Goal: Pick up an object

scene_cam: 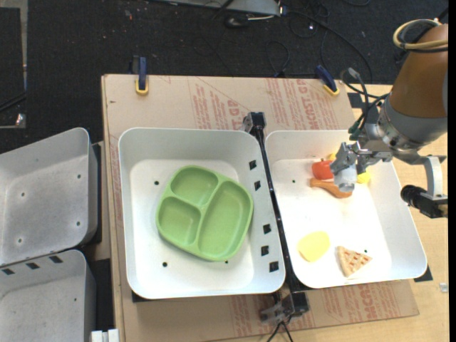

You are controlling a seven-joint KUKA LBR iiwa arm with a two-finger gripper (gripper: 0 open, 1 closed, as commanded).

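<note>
In the right bin (399, 262), my gripper (344, 179) reaches down at the far side over a small cluster of toys. A red piece (322, 169) sits just left of it, an orange curved piece (329, 187) lies under and in front of it, and a yellow bit (364, 179) peeks out on its right. The gripper touches or hovers right over this cluster. Nearer the front lie a yellow disc (313, 246) and a tan waffle-like wedge (353, 260), both well apart from the gripper.
The left bin (135, 262) holds a green divided plate (205, 211). A black divider with clips (267, 205) runs between the bins. Grey trays (43, 191) lie off the bench to the left. Cables and blue clamps (142, 74) sit along the far edge.
</note>
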